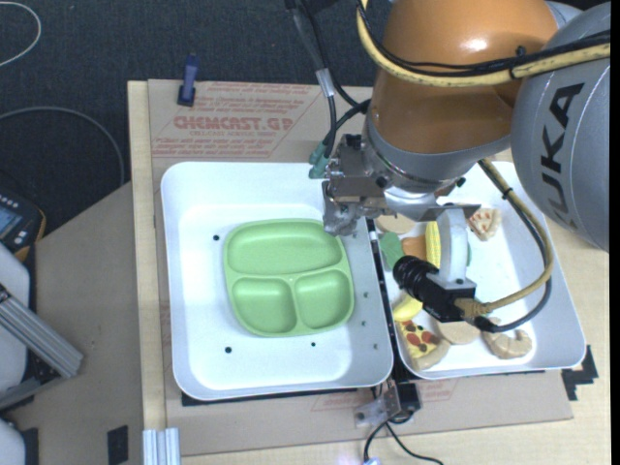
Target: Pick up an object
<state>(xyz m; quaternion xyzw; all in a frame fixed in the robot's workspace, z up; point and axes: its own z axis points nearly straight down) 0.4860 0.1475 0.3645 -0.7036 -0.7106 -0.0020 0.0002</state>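
A green divided plate point(288, 276) lies in the left bin point(189, 260). The right bin point(552, 308) holds several toy foods: a yellow corn piece point(433, 243), a pizza slice point(422, 342), a tan pretzel-like piece point(511, 341), a beige piece point(483, 223) and a green item point(389, 249). The gripper point(351, 211) hangs over the divide between the bins, just above the plate's upper right corner. Its fingertips are hidden by the wrist body. A black cable connector point(431, 289) dangles over the toy foods.
The large grey and orange arm covers the upper part of the right bin. A blue clip point(188, 80) sits at the cardboard's far left corner. Grey equipment point(29, 337) stands at the left edge of the bench.
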